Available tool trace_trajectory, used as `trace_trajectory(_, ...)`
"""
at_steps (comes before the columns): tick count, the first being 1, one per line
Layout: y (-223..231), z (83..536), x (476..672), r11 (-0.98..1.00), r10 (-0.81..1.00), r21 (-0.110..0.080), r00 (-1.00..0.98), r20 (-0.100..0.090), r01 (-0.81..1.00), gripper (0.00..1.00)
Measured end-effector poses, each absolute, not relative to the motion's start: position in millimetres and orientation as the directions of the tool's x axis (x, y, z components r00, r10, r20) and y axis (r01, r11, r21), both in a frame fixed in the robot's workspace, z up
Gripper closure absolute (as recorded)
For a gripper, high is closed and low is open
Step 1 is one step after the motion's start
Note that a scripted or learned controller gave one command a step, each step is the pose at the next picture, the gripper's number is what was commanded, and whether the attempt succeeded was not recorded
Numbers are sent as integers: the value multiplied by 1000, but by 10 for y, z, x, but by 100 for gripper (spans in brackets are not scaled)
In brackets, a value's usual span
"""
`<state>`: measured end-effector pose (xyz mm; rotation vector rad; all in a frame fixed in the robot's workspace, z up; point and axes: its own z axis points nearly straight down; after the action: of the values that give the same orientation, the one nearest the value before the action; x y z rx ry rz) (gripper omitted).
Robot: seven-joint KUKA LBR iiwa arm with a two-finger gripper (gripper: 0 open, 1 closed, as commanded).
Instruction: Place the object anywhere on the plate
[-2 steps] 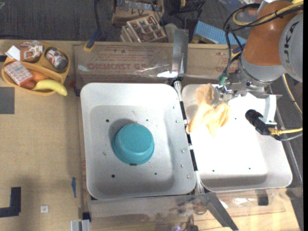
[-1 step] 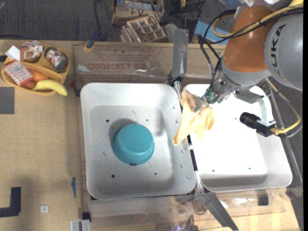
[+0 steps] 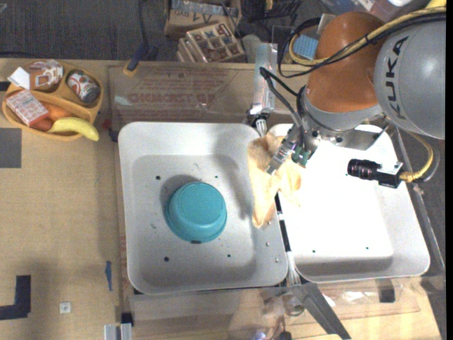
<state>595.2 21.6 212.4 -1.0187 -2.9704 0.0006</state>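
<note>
A teal round plate lies in the left white bin, a little left of the bin's middle. A floppy tan-yellow object hangs over the ridge between the two bins, reaching from the gripper down toward the left bin's right wall. My gripper comes in from the right under the orange band and is shut on the upper part of this object. The object is to the right of the plate and apart from it.
The right white bin lies under the arm, and a black cylindrical part juts out over it. A yellow tray with a banana and toy food sits at the far left on the bench. Boxes and cables lie behind the bins.
</note>
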Motion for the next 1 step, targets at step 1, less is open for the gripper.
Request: trace_trajectory(1,681,2244,5804,965,261,1,-965,1,261,100)
